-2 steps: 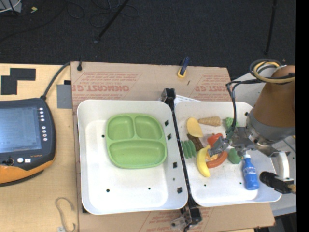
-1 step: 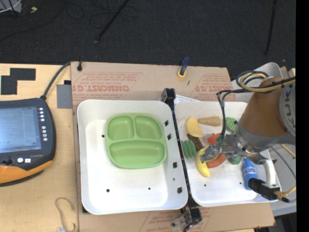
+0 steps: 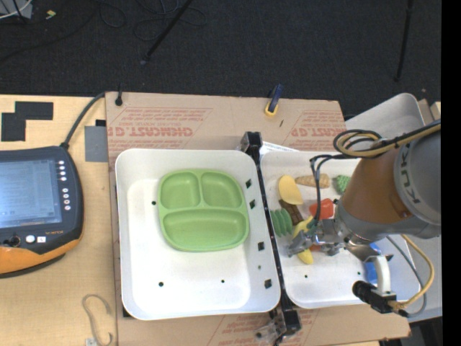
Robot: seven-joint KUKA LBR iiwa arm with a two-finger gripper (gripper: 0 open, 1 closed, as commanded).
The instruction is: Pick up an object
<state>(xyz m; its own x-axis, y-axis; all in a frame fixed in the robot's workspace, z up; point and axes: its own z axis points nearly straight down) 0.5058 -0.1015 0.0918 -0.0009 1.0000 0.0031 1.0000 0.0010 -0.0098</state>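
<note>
Low at five o'clock, the gripper (image 3: 311, 242) sits among the toys (image 3: 302, 206); finger state unclear, nothing visibly lifted yet.

The arm (image 3: 392, 193) reaches in from the right, its grey body and orange band angled leftward and down. The wrist is bent low, and the end effector (image 3: 306, 245) sits at its left end, pointing left and slightly downward.
</note>
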